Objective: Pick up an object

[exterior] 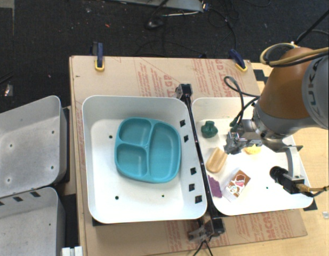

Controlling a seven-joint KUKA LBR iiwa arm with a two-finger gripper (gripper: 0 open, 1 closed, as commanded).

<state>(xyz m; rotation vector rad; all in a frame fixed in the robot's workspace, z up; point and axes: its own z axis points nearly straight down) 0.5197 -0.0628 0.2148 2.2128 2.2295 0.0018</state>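
Observation:
My gripper [234,143] hangs low over the middle of the right bin [228,108]. A tan oblong piece [216,160] lies just to its lower left. A small yellow thing [253,150] peeks out right beside the gripper, partly hidden by the wrist. A dark green knob-shaped object [208,129] sits near the bin's left wall, up and left of the gripper. Near the front lie a small printed packet [238,184] and a purple scrap [215,187].
The left bin [100,193] holds a teal divided plate [149,149]. A black divider with clips [195,159] runs between the bins. White trays [25,143] lie off the bench to the left. The grey and orange arm [292,97] covers the right bin's far right.

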